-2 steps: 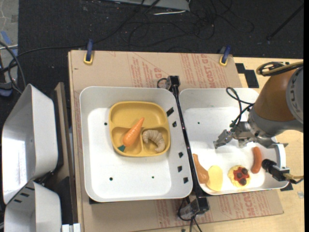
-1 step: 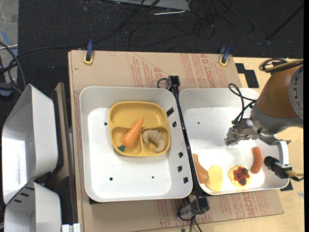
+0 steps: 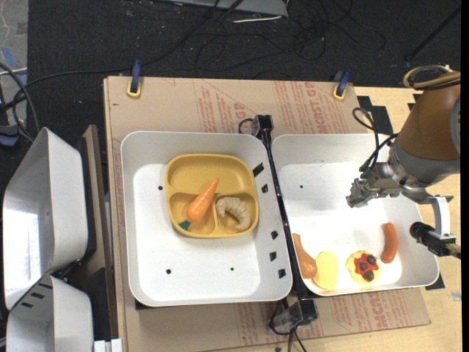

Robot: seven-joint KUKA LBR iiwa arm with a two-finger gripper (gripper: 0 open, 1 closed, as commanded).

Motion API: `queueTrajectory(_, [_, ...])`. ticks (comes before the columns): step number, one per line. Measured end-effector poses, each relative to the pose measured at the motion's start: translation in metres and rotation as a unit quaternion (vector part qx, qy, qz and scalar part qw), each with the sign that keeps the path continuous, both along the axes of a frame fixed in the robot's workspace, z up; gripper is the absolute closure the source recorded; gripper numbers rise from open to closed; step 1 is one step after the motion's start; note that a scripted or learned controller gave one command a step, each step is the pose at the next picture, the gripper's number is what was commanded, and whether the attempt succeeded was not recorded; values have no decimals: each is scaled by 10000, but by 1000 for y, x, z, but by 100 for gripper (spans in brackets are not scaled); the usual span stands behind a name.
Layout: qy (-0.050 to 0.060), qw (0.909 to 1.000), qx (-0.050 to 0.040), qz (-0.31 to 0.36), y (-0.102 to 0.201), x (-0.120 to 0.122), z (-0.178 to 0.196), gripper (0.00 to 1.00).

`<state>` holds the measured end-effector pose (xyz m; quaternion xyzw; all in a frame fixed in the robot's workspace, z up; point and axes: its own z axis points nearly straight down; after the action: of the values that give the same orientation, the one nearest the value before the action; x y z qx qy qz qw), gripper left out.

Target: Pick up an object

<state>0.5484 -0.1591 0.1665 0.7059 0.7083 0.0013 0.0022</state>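
Your hand hangs over the right bin, near its right wall; I cannot tell its state. Nothing sits in it. The nearest target, the sausage, lies by the bin's front right corner, with the tart just beside it. Drop straight over the sausage's middle, straddle it across its short width, and keep clear of the wall.

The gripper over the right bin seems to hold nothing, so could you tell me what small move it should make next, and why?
Probably a short move toward the near-right corner and down. The gripper hangs over bare white floor of the right bin, and the nearest object looks to be the small orange-red sausage, lying apart from the flat pizza-like toy, so there is room around it.
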Motion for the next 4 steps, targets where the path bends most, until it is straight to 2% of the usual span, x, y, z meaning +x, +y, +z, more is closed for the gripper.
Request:
queueTrajectory(1, [-3,10000,-1,-3,5,-8,53,100])
queueTrajectory(2, [-15,10000,-8,0,0,-2,115,100])
queueTrajectory(3, [33,10000,13,20,54,-9,97,100])
queueTrajectory(4, [26,10000,14,24,106,-18,101,100])
